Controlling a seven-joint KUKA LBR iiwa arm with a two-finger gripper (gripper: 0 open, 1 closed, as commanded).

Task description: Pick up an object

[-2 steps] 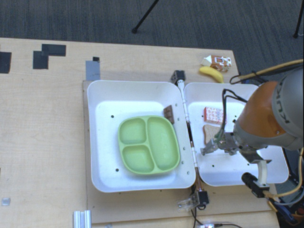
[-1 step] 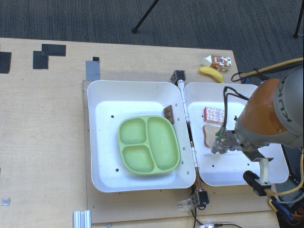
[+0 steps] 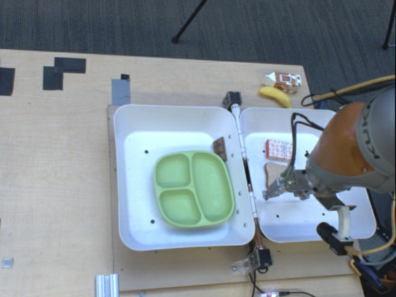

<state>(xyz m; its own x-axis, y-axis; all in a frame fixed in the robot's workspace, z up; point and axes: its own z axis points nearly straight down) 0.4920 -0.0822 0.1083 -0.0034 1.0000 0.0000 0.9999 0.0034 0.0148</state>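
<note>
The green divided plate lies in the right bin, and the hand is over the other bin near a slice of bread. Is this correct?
Not quite. The camera view shows the green plate in the left bin, not the right one. The rest stands: the hand is over the other bin, the right bin, near the slice of bread.

Left white bin (image 3: 124, 184) as landmark. Beyond its far right corner on the worktop (image 3: 55, 166): a banana (image 3: 274, 95), with a small printed packet (image 3: 286, 79) just behind it. Off its far left corner: black tape patches (image 3: 62, 72). Dark carpet (image 3: 124, 14) beyond the worktop, crossed by a thin black stand leg (image 3: 197, 11).
</note>
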